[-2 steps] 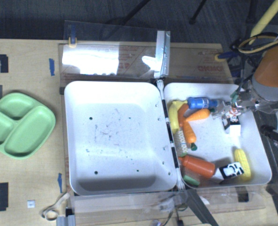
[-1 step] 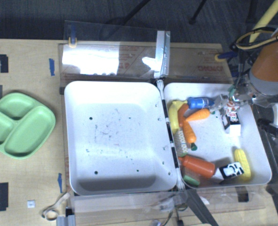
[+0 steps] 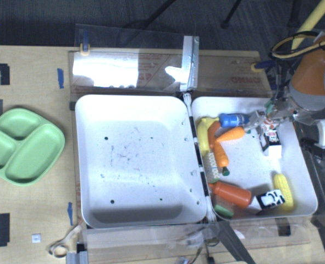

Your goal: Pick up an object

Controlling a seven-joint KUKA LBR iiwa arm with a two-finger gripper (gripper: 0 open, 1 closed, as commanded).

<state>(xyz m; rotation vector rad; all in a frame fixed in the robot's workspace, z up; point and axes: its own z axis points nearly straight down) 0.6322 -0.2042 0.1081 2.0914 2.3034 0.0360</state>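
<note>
A green divided plate (image 3: 23,146) lies on the wooden tabletop (image 3: 36,65), left of the bins. Black corner marks (image 3: 0,73) and blue tape (image 3: 60,77) sit on the tabletop. A clear panel (image 3: 132,65) stands behind the left bin.

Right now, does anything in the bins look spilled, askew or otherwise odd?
Nothing spilled. The toys are all crowded into the right bin, mostly against its left wall, a carrot and a corn cob among them.

Arm (image 3: 312,81): grey rounded casing, broad orange band. Yellow and black cables (image 3: 294,42) looped above. Tool (image 3: 269,126): small, metallic, with red-white-black parts; detail blurred.
</note>
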